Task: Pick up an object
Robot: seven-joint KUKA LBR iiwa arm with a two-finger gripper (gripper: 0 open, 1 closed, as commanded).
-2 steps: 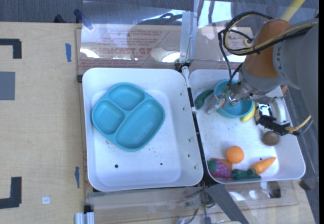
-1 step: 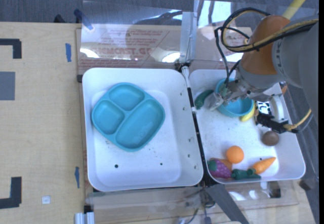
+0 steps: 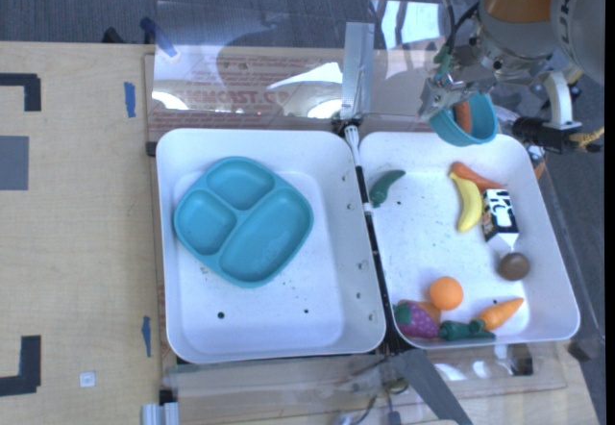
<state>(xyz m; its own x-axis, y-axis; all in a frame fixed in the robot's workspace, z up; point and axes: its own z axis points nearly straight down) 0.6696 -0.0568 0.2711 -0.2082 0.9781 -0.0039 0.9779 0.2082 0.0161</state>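
My gripper (image 3: pixel 448 94) hangs over the back edge of the right bin (image 3: pixel 557 250), below the orange-banded wrist. It is shut on the rim of a teal cup (image 3: pixel 465 122), which hangs tilted above the bin's far corner. Something orange-red (image 3: pixel 464 115) shows inside the cup. On the right bin's floor lie a yellow banana (image 3: pixel 469 204), an orange carrot piece (image 3: pixel 476 175), a black-and-white box (image 3: pixel 500 214), a brown ball (image 3: pixel 513 265), an orange (image 3: pixel 445 293), a purple berry cluster (image 3: pixel 415 317) and a second carrot (image 3: pixel 502 312).
A blue divided plate (image 3: pixel 245 218) lies in the left bin (image 3: pixel 288 317). A dark green piece (image 3: pixel 386 185) sits near the right bin's left wall and another green item (image 3: pixel 461 328) at its front. A metal post (image 3: pixel 356 67) and clear panels stand behind the bins.
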